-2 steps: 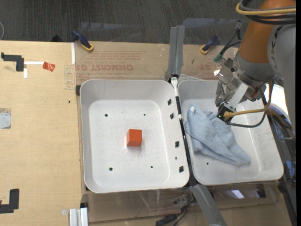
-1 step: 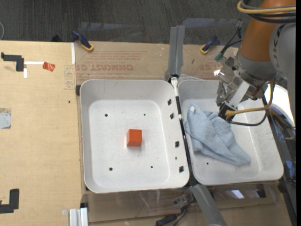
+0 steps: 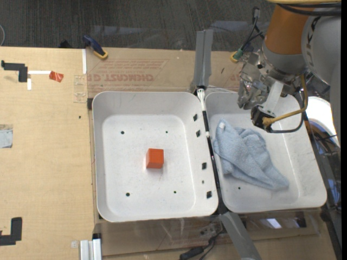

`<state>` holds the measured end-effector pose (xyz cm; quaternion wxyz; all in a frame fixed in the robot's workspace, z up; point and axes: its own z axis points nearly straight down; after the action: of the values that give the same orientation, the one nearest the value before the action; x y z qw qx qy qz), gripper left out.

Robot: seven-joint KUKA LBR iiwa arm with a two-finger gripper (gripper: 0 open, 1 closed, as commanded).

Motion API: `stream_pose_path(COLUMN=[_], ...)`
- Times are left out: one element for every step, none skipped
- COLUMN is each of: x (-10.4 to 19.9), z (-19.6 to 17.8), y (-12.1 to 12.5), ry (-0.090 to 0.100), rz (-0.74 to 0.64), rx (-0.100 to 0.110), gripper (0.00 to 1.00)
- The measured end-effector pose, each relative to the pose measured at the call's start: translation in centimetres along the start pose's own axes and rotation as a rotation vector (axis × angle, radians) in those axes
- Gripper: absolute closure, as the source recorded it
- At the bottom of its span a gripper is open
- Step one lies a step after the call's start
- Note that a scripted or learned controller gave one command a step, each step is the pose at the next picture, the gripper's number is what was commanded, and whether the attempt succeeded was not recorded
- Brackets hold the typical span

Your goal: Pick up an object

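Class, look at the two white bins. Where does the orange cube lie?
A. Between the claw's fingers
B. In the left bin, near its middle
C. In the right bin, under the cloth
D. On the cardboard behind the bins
B: the orange cube sits alone on the floor of the left bin, while the cloth lies in the right bin.

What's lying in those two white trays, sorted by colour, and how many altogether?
Orange-red: 1, the block in the left bin
Light blue: 1, the crumpled cloth in the right bin
Total: 2
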<state>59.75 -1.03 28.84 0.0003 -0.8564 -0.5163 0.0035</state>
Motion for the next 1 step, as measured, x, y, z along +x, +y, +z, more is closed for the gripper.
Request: stream_pose_path(x=[4.36], z=[-0.07], y=[2.76], ry=[0.0], rz=[0.114], rx=[0.0], gripper=[1.0])
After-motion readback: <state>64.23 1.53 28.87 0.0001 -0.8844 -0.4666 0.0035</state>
